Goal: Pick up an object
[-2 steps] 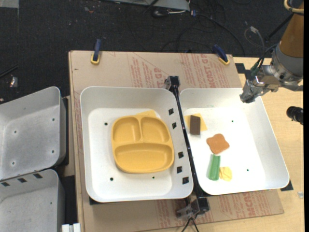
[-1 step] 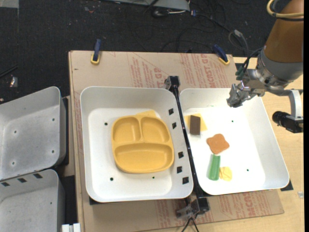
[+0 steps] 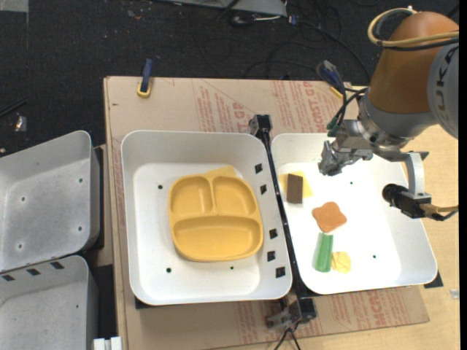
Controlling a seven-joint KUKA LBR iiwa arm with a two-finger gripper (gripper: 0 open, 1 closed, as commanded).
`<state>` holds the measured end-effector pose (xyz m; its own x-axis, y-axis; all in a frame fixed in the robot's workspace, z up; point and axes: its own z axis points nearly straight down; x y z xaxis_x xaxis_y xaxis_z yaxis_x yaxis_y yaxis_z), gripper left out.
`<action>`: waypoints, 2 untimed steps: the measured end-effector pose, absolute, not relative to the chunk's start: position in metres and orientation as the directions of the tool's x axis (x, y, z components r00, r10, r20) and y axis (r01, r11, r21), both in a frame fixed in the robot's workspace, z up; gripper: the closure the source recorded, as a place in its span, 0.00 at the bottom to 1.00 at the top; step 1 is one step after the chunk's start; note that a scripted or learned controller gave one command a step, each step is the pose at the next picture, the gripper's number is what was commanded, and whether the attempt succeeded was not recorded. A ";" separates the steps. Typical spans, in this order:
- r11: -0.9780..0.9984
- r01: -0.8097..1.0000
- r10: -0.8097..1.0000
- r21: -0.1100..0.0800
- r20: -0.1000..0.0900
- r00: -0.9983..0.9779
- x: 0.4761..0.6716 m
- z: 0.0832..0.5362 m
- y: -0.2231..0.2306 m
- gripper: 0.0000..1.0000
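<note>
A brown cardboard sheet with red print covers the bench under two white bins, the left bin and the right bin, with a blue-and-yellow clamp at its far left edge and cables on the dark floor beyond.

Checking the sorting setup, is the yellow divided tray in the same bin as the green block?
No, the yellow tray lies in the left bin; the green block lies in the right bin.

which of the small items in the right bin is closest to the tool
The brown block, at the bin's left side just below-left of the tool. The orange piece, green stick and yellow piece lie farther down.
</note>
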<state>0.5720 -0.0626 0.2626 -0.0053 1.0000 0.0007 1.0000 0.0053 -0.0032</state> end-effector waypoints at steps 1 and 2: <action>0.008 1.000 1.000 -0.002 0.002 -0.008 0.565 0.247 -0.013 1.00; 0.006 1.000 1.000 -0.003 0.001 -0.006 0.547 0.236 0.029 1.00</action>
<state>0.5474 0.0291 0.2362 -0.0057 1.0000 0.0006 1.0000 0.0057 -0.0030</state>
